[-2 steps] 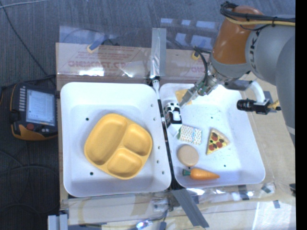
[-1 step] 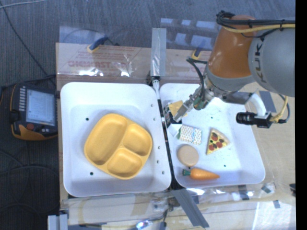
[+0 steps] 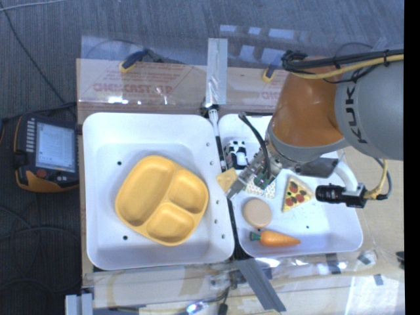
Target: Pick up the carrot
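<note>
The carrot (image 3: 280, 239), orange with a small green top at its left end, lies flat near the front edge of the right bin (image 3: 341, 235). My gripper (image 3: 252, 176) hangs over the left part of that bin, behind the carrot and well apart from it. It sits close to a yellow cheese wedge (image 3: 226, 179) by the bin's left wall. The arm's orange band (image 3: 307, 110) and grey wrist cover the back of the bin.
A tan round bun (image 3: 256, 211) lies just behind the carrot. A pizza slice (image 3: 296, 193) rests to its right. A black-and-white object (image 3: 236, 153) sits at the bin's back left. The left bin (image 3: 98, 241) holds a yellow divided plate (image 3: 164, 199).
</note>
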`<action>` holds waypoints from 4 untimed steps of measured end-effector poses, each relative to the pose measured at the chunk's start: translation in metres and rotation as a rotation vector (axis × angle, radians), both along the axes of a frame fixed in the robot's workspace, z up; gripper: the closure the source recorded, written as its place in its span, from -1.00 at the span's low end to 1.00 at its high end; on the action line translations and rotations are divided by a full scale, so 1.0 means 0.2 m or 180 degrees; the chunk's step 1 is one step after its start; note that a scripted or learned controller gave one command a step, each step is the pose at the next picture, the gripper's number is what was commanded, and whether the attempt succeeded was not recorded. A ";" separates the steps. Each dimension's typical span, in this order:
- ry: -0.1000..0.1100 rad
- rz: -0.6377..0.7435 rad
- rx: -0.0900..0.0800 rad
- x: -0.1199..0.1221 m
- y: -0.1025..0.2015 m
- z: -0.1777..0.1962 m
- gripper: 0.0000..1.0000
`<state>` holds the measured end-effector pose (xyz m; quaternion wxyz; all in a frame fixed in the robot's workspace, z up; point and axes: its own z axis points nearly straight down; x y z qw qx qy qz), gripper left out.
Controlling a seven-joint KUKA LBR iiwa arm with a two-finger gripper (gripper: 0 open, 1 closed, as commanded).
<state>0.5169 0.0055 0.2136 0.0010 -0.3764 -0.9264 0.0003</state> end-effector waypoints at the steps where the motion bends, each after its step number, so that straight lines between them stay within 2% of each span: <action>1: 0.0004 -0.0115 -0.0001 -0.17 0.34 -0.01 1.00; 2: -0.0012 0.0154 -0.0005 0.11 0.14 0.34 1.00; 3: 0.0004 -0.0064 -0.0005 0.04 0.25 -0.08 1.00; 4: -0.0004 -0.1023 -0.0008 0.07 0.04 0.08 1.00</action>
